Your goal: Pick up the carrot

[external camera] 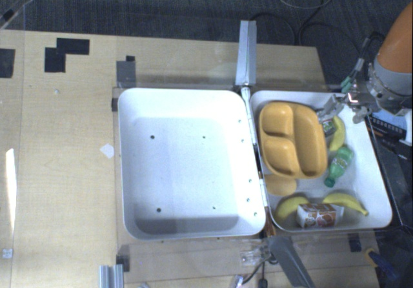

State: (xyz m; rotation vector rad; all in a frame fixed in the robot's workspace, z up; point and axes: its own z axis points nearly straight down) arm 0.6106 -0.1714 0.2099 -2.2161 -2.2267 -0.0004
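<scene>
While the yellow tray hides much of the right bin, the claw's spread stays unreadable.

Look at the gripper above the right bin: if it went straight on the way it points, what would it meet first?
The gripper points left and down from the bin's upper right corner. Most likely it would first meet the banana just under it, beside the yellow tray. Depth is unclear from this slanted view.

The carrot could not be told for certain: the only likely sign was a dull orange, rounded lump in the right bin, showing from under the near edge of the yellow tray, just above a banana, most of it hidden
</scene>
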